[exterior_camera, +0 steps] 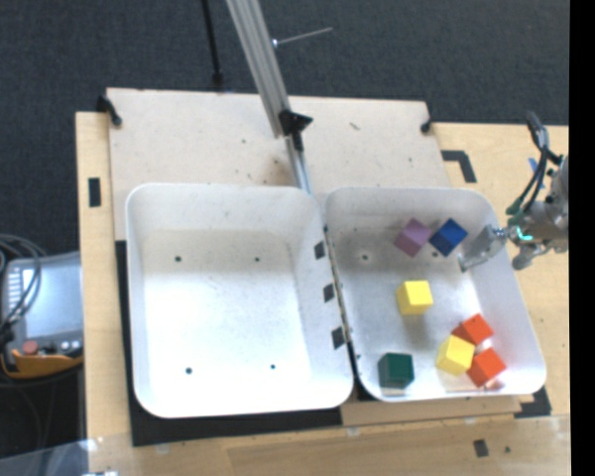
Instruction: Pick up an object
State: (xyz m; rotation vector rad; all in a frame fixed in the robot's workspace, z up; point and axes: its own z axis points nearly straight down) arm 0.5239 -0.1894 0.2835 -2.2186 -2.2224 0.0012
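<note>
Six blocks are lying in the right bin (pixel 496 296): purple block (pixel 413 237), blue block (pixel 448 236), two yellow, two orange, plus a green block (pixel 397 370). Hovering at that bin's right rim, the claw (pixel 498 246) is seemingly holding nothing; its opening I cannot tell.

Aluminium rail (pixel 263 58) slanting over bench, grey box (pixel 42 300) at left

One fixed camera looked down at a slant from high above the pale wooden bench (pixel 268 132), far enough to frame both shallow white plastic bins (pixel 228 296). Dark carpet (pixel 69 38) lay toward twelve o'clock; the bench's near edge sat at six.
</note>
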